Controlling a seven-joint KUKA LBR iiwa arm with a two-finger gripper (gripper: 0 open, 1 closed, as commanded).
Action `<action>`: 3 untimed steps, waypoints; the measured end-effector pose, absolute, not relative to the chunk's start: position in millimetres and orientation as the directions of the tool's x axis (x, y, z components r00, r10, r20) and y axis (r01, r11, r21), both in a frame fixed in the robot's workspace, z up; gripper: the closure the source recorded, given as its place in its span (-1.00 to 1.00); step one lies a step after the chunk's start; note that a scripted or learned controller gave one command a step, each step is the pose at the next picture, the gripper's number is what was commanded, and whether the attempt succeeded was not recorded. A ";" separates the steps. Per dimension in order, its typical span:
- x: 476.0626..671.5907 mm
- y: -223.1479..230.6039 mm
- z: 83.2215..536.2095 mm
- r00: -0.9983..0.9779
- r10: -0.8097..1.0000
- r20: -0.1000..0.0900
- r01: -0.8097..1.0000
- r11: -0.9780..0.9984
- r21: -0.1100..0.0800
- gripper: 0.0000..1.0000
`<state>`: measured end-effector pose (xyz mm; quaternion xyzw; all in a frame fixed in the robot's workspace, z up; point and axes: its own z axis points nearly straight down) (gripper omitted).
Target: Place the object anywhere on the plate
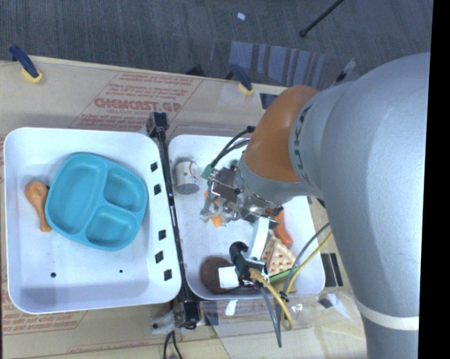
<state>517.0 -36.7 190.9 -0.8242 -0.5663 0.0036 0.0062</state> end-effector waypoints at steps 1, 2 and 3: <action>527.7 -15.0 245.2 0.567 0.824 -0.004 0.824 -0.567 -0.008 1.00; 563.3 45.6 267.2 0.544 0.839 -0.001 0.839 -0.544 -0.009 1.00; 562.7 43.4 266.4 0.545 0.838 -0.005 0.838 -0.545 -0.010 -1.00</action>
